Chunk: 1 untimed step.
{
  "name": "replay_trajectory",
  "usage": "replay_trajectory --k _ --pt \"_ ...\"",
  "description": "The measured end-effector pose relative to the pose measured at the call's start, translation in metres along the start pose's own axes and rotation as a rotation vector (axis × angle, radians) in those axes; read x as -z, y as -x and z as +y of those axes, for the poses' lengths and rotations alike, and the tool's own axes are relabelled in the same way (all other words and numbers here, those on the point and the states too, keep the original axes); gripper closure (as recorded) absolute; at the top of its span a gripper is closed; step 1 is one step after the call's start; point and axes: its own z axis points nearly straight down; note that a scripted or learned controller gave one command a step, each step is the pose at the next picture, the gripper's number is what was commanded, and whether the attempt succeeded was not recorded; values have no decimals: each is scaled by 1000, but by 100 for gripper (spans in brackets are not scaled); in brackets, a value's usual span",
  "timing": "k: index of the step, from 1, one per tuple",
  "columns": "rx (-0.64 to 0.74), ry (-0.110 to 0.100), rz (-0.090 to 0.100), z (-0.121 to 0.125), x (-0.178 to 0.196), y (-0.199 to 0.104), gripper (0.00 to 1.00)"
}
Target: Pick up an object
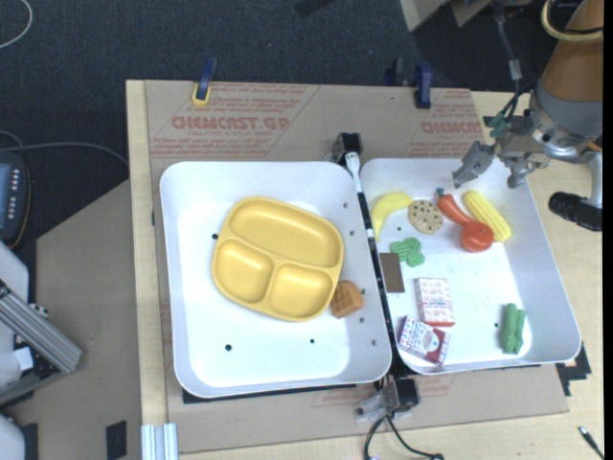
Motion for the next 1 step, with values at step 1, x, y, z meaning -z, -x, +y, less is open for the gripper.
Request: replay_trajectory --k 1 --pt "3 15 -3 3 9 0 0"
